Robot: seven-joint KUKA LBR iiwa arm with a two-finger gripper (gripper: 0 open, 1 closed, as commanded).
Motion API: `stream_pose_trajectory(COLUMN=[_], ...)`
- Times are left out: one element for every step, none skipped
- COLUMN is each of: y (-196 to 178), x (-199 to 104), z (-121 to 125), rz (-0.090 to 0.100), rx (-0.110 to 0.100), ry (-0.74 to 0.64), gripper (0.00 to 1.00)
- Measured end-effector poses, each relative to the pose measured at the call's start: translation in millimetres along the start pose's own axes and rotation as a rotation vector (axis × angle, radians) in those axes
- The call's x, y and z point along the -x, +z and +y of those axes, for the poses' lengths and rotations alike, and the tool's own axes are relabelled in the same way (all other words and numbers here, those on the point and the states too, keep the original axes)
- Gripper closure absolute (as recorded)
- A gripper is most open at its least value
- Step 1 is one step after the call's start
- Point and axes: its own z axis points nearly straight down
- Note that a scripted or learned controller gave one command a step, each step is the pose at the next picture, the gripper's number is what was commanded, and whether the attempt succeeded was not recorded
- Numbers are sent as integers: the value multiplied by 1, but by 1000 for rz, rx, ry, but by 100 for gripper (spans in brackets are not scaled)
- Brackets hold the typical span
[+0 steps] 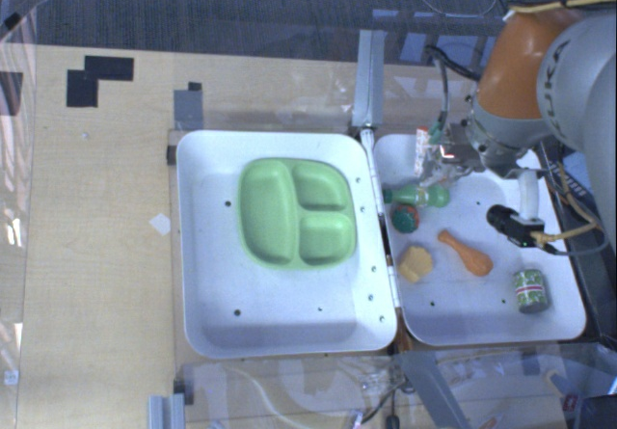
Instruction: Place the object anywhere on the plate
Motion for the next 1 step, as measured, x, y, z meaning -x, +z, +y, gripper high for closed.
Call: stream_pose_trajectory(y=[0], x=[-43], z=[0], rz=[2], rx=[0], ry=[-133], gripper=[100])
